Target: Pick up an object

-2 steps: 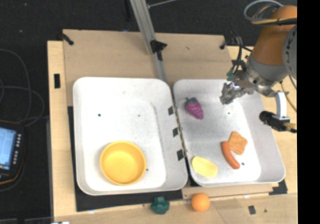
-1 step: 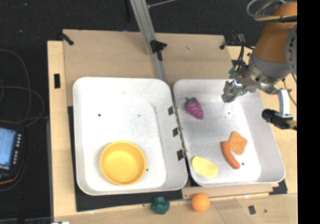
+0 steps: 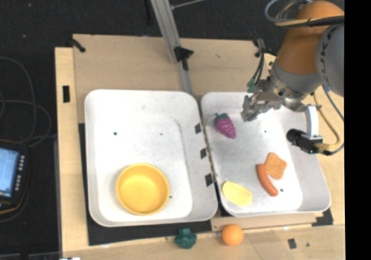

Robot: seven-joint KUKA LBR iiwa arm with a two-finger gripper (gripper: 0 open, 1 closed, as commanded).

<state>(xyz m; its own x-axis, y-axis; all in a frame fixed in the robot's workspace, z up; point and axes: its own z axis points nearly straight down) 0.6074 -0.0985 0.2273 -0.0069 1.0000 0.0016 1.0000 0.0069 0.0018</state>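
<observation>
The gripper [image 3: 250, 111] hangs over the right bin's [image 3: 313, 195] far end; whether it is spread or pressed together I cannot tell. The purple grape bunch [image 3: 225, 126] lies just to its left and nearer the camera, long axis slanting.

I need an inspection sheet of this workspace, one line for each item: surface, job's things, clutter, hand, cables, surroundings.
Surface: wooden bench bearing the left white shallow bin and the right white shallow bin, side by side.
Job's things: in the right bin, a purple grape-like toy, an orange flat piece, an orange sausage-shaped toy, a pale yellow flat piece; in the left bin, a yellow round bowl.
Clutter: small green toy and orange ball on the bench's front edge.
Hand: hand above the right bin, right of the grape toy; nothing seen held.
Cables: black cable on the dark floor, left.
Surroundings: grey metal pole; a screen device at left.
</observation>
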